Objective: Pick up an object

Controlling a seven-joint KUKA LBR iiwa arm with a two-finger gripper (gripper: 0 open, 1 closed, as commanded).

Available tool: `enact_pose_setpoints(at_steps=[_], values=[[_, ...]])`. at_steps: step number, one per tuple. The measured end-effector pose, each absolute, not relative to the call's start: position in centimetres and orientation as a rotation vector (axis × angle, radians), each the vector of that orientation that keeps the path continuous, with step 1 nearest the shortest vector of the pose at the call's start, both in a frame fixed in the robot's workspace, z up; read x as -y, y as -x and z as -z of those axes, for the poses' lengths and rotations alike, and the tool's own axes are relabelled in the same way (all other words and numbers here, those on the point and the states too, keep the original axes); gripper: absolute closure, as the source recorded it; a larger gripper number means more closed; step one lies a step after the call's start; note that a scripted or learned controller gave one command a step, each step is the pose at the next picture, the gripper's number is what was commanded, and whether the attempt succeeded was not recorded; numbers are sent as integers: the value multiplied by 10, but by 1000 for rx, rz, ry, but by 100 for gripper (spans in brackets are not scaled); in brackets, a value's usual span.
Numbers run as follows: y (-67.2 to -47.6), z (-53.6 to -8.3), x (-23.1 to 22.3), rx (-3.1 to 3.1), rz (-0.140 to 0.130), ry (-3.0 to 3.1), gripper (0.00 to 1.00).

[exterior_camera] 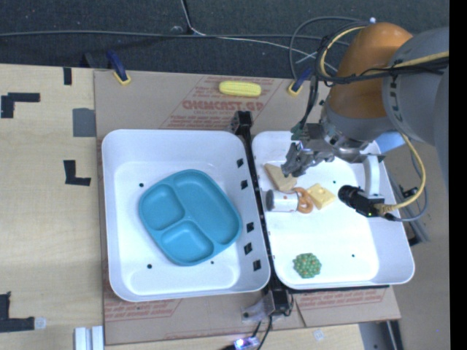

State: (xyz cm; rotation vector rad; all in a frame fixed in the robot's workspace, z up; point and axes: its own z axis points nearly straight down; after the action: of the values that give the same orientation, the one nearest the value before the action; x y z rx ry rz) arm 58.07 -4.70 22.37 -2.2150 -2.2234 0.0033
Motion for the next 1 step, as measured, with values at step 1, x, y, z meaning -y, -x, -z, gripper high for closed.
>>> enact_pose_setpoints(at_steps=[1], values=[[-549,-215,-3,2224,-4,2213,100]])
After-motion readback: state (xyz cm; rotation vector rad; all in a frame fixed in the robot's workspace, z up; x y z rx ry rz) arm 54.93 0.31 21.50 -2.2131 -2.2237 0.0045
